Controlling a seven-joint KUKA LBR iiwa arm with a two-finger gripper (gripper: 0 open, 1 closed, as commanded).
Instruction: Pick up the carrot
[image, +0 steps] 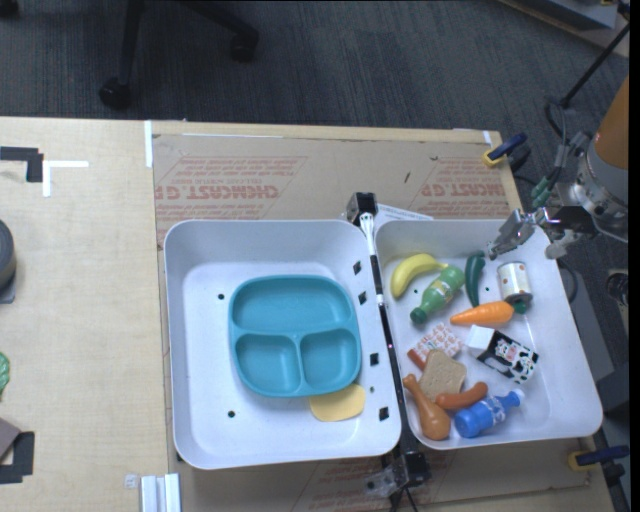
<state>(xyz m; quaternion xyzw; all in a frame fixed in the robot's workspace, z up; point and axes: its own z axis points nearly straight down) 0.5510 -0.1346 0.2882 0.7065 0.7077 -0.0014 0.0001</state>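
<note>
The orange carrot (482, 314) lies on its side in the right bin (578, 360), its tip pointing left, between a small can (513, 280) and a milk carton (505, 353). My gripper (530, 238) hangs over the bin's far right corner, above and to the right of the carrot and well apart from it. Its fingers are open with nothing between them.
Around the carrot the right bin holds a banana (413, 270), a green bottle (440, 292), a green pepper (473, 277), a bread slice (442, 375), a sausage (462, 397), a blue bottle (488, 413) and a chicken leg (425, 410). In the left bin (190, 300) sit a teal divided plate (295, 335) and a yellow slice (337, 403).
</note>
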